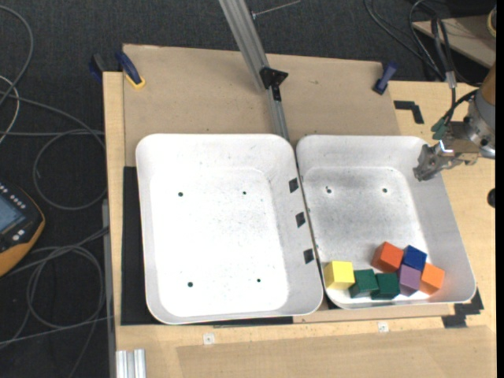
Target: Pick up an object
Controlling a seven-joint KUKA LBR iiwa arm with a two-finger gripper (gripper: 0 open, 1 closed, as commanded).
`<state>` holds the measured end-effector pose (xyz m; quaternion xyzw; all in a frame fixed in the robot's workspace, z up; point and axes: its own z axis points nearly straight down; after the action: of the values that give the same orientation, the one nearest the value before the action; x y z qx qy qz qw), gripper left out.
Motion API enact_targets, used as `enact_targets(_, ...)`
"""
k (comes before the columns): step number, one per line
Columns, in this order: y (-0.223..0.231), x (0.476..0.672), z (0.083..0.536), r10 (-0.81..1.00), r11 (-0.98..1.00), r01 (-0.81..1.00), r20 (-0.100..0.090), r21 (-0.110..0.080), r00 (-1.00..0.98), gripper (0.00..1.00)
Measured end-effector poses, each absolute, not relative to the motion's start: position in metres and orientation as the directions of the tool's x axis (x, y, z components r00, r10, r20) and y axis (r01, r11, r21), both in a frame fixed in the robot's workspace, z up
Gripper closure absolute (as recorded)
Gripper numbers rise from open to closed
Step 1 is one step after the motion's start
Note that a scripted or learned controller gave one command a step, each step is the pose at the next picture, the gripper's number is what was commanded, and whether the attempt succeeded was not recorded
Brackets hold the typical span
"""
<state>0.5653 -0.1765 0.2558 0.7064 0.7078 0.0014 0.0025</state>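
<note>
Camera view, gripper (428, 164) far rim, blocks (386, 272) near corner (well apart)

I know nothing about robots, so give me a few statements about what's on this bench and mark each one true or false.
1. The blocks lie in the right bin. True.
2. The blocks are scattered over both bins. False: they huddle in the right bin's near corner.
3. The pincer is above the right bin's far right edge. True.
4. The pincer is touching the yellow block. False: it is well apart from it.
5. One block is purple. True.
</note>
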Motion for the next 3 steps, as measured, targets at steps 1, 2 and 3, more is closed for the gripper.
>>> enact_targets(1, -0.124, 0.571, 0.257, 1.0, 0.007, 1.0, 0.002, 0.001, -0.007, 1.0)
enact_targets(2, -0.08, 0.584, 0.249, 1.0, 0.006, 1.0, 0.002, -0.001, -0.006, 1.0)
enact_targets(3, -0.026, 0.597, 0.257, 1.0, 0.008, 1.0, 0.002, 0.003, -0.008, 1.0)
